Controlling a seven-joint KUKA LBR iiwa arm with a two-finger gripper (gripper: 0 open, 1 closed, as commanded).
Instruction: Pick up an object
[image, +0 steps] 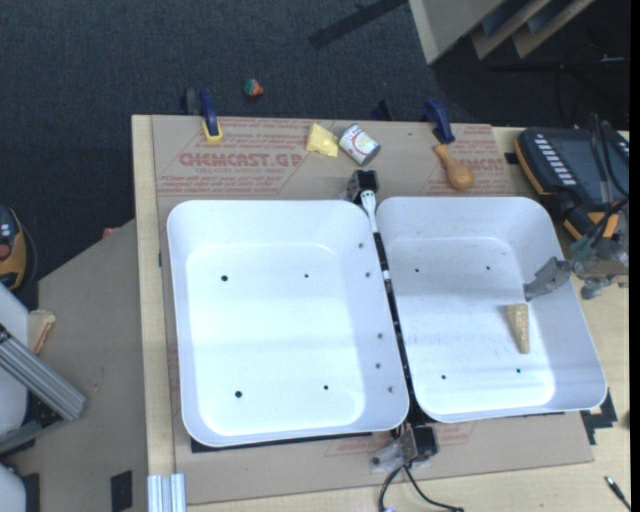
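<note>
A small tan, cone-shaped object (518, 327) lies in the right white bin (450, 390), close to that bin's right wall. My gripper (547, 278) comes in over the bin's right rim as a grey tip, just above and to the right of the tan object and apart from it. Nothing is visibly held by it. The rest of the arm is cut off at the right edge of the view.
The left white bin (200, 300) sits beside the right one. On the board behind the bins lie a yellow piece (322, 141), a small white can (358, 145) and an orange-handled tool (455, 170). Blue clamps (208, 112) hold the board. A black device (562, 160) stands at the back right.
</note>
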